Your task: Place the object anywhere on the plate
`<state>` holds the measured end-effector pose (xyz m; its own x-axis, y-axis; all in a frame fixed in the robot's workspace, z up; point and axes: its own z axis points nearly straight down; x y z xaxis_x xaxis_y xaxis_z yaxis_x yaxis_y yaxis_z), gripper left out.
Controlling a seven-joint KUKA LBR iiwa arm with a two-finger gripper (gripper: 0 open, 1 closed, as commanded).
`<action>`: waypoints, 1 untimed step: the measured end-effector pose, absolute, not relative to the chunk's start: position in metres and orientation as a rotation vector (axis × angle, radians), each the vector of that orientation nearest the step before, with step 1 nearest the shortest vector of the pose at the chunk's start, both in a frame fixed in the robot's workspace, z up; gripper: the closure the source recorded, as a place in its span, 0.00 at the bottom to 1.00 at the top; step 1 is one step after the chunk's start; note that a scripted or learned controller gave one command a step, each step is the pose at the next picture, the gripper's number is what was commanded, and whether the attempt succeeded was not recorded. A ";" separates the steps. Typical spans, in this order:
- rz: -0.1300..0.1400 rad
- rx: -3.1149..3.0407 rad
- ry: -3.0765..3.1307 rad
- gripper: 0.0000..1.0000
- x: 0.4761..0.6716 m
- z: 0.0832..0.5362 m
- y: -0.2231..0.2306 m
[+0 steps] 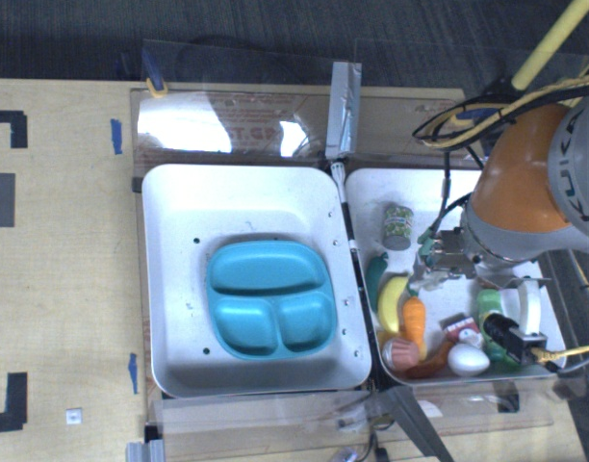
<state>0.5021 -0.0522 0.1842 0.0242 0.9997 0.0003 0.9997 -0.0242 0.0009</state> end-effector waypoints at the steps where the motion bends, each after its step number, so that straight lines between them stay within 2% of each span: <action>1: -0.006 2.580 1.800 1.00 0.478 0.114 -0.137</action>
<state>0.4778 -0.1374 0.1137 0.3454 0.9385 -0.0007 0.9384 -0.3454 -0.0060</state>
